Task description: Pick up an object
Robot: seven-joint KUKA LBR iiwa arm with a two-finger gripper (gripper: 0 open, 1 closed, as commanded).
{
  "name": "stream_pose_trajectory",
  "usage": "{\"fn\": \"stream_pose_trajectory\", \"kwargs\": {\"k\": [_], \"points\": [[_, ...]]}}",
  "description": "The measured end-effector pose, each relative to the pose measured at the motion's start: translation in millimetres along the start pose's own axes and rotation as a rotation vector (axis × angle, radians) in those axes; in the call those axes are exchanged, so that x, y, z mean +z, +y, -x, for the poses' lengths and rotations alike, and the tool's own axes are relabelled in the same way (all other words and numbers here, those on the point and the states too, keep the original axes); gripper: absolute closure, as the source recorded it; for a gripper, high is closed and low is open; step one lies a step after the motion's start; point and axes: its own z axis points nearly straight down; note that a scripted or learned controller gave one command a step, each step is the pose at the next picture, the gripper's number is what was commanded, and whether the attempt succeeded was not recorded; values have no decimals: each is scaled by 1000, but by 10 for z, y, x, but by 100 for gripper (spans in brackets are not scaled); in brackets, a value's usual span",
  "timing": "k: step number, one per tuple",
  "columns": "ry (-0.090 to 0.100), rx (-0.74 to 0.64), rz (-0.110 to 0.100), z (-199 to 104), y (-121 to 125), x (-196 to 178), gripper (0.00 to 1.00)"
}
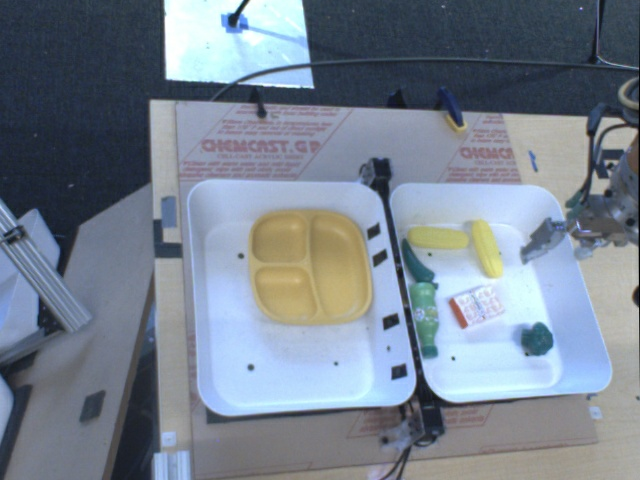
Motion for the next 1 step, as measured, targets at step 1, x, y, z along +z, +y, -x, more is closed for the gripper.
{"fn": "stream_pose_trajectory", "kwargs": {"k": [1], "points": [[-3,-3,12,-5,23,-65,0]]}}
